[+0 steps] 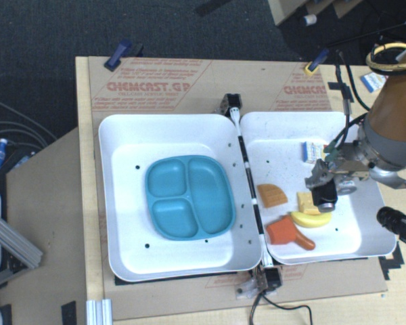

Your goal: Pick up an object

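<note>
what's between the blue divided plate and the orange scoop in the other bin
In the camera view, the rims where the two bins meet lie between the blue divided plate and the orange scoop.

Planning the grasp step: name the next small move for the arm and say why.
Probably a short drop straight down: the gripper hangs in the right bin, just above the yellow banana and beside a yellow block. The banana seems the nearest target.

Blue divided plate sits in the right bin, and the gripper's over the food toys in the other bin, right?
Not quite: the camera view shows the blue divided plate in the left bin. The gripper is over the food toys in the right bin.
</note>
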